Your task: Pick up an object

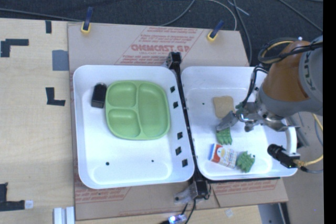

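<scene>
Nearest us, beside the small carton [222, 155], lies a green toy [245, 161]; above the carton our gripper [227, 124] hangs over another green piece [224, 137], the likely target. Finger state: we cannot tell.

bench [26, 128] | cardboard sheet [157, 44] | left bin [86, 155] | right bin [210, 76]
</scene>
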Controlling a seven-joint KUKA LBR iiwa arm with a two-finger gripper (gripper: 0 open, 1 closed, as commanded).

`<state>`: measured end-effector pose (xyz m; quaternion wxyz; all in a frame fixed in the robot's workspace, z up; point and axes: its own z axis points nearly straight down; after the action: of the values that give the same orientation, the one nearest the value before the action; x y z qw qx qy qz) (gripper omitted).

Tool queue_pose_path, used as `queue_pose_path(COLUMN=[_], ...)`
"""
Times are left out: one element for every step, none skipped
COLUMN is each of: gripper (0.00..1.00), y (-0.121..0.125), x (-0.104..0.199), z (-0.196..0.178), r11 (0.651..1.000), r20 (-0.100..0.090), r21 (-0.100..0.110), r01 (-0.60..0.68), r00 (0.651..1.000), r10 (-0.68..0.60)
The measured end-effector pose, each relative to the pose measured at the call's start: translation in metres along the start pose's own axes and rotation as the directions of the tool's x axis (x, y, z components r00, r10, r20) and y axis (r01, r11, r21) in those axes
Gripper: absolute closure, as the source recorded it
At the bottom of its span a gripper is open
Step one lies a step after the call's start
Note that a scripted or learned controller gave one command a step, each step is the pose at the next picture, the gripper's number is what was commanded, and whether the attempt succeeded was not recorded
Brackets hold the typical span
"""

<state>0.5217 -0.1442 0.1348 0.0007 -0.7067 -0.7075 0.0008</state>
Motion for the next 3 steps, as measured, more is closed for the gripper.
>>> queue_pose_path(gripper=[0.00, 1.00, 1.00], y=[0.000, 0.000, -0.006], x=[0.000, 0.000, -0.003], z=[0.052, 0.039, -0.004], r11=[1.000, 1.000, 1.000], r20=[0.001, 0.002, 0.000], r21=[-0.001, -0.003, -0.002], r01=[0.000, 0.000, -0.001], r00=[1.000, 1.000, 1.000], r10=[0.000, 0.000, 0.001])
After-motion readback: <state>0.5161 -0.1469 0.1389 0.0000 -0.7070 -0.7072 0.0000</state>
